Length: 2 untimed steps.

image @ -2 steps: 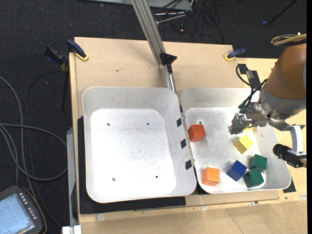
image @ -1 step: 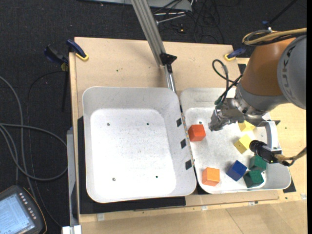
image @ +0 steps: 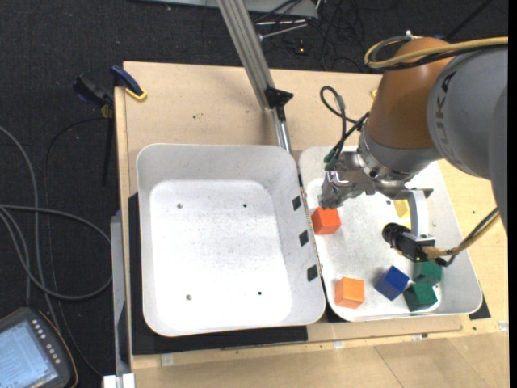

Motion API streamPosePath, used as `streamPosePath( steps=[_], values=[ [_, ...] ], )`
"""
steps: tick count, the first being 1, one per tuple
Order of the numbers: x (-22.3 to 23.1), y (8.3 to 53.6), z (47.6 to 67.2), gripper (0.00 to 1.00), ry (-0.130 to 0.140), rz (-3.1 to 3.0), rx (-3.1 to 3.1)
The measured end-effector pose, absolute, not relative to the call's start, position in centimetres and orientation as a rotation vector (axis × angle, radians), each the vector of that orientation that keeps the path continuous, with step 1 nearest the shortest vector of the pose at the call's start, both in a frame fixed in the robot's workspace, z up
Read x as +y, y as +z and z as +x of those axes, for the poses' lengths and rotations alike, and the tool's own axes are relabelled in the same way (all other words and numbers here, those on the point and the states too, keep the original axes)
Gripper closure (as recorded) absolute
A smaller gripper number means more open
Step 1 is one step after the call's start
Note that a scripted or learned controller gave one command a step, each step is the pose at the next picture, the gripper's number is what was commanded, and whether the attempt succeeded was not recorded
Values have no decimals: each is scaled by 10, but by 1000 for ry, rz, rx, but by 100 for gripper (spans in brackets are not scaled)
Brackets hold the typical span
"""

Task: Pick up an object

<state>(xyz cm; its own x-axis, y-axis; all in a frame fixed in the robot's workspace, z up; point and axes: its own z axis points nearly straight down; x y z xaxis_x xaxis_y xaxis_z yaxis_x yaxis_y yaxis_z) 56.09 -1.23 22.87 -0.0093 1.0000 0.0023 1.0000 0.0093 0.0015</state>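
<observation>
Camera view: right bin (image: 464, 289) holds red-orange cube (image: 325, 220), orange cube (image: 350, 292), blue cube (image: 393, 283), green blocks (image: 422, 289); gripper (image: 332, 192) above the red-orange cube.

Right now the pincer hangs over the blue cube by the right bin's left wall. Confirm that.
Not quite: the cube under the pincer is red-orange, not blue. The camera view shows it by the right bin's left wall, while the blue cube lies nearer the front, beside the green block.
</observation>
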Motion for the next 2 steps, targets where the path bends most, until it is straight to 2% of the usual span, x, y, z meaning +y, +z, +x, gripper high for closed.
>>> streamPosePath(
  steps=[1,2],
  values=[
    [44,238,564,100,-4,-2211,-2231],
    [88,235,582,100,-3,-2214,-2230]
  ],
)
